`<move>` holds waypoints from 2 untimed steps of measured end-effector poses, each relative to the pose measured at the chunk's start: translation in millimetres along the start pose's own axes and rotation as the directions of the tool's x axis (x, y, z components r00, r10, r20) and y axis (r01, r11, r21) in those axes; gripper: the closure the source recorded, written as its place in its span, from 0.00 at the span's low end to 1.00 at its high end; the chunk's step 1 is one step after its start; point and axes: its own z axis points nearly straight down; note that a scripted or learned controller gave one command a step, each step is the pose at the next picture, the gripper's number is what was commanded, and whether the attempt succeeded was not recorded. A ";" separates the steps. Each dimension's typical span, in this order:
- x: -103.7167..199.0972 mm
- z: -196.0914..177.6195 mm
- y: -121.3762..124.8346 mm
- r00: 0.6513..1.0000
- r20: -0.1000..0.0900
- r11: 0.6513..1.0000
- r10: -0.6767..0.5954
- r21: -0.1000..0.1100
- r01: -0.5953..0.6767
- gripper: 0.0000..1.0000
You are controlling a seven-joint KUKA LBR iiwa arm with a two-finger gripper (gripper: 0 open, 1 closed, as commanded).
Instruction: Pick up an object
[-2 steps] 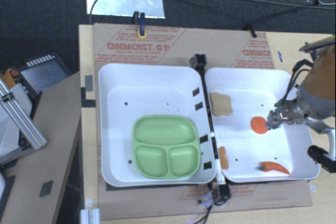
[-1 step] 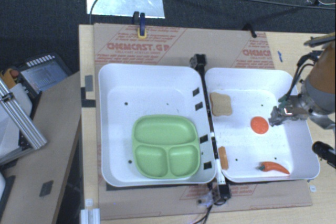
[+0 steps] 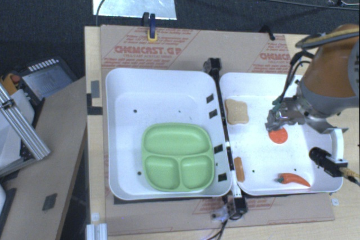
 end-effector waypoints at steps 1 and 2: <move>54.9 -12.8 4.3 1.000 0.000 1.000 0.001 0.000 -0.001 1.00; 109.5 -3.5 15.4 1.000 0.000 1.000 0.001 0.002 -0.001 1.00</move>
